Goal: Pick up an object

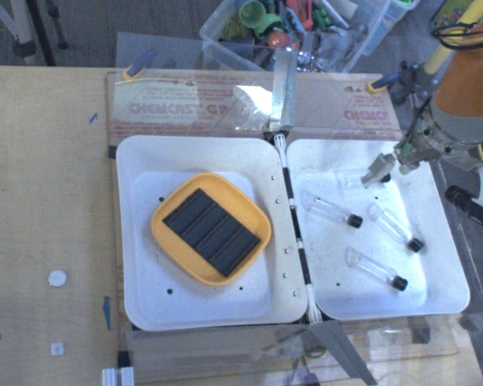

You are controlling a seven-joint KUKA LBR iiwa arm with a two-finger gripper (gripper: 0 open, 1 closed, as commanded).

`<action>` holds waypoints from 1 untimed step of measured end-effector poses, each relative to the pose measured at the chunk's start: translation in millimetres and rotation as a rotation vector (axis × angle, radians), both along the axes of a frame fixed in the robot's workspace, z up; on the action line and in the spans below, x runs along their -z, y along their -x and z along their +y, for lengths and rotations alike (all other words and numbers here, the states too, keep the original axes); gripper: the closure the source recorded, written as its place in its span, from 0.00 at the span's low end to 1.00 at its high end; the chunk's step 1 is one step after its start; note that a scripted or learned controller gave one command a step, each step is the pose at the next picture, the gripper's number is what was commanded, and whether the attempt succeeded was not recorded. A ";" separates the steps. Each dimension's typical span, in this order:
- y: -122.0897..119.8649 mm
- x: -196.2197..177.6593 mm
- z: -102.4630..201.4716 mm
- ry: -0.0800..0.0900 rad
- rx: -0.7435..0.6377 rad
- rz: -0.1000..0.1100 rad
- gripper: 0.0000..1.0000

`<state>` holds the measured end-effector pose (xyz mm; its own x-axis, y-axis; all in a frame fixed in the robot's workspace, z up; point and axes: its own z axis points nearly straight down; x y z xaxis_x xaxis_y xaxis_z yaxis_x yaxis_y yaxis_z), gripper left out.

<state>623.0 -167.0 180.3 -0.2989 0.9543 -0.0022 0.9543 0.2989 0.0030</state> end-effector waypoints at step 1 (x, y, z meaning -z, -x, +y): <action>16.5 92.9 -15.0 0.001 -0.073 -0.003 0.00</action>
